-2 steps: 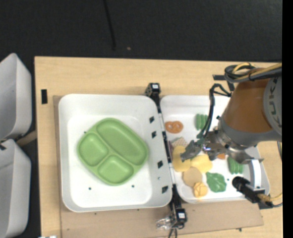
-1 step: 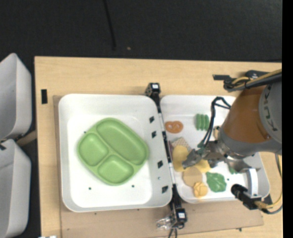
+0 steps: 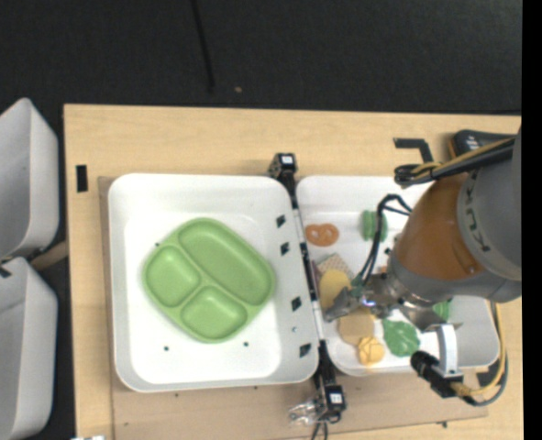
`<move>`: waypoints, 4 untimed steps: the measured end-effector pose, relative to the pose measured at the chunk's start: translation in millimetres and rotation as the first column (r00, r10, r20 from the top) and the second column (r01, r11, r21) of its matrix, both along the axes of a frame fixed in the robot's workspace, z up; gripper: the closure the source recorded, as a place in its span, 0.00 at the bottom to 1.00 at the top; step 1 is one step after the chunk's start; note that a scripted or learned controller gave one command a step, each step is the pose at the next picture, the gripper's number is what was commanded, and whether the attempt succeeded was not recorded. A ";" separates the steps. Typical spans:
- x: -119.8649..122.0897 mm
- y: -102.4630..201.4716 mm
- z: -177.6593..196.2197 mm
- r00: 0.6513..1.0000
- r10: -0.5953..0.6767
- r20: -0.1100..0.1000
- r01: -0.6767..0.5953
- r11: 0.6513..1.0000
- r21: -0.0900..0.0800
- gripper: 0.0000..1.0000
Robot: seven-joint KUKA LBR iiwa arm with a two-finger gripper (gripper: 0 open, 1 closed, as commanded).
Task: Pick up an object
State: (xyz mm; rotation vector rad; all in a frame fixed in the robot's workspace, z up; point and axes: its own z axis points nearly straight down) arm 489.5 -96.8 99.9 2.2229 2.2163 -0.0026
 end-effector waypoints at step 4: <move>72.3 88.4 107.2 1.000 0.010 0.013 -0.010 1.000 0.000 0.00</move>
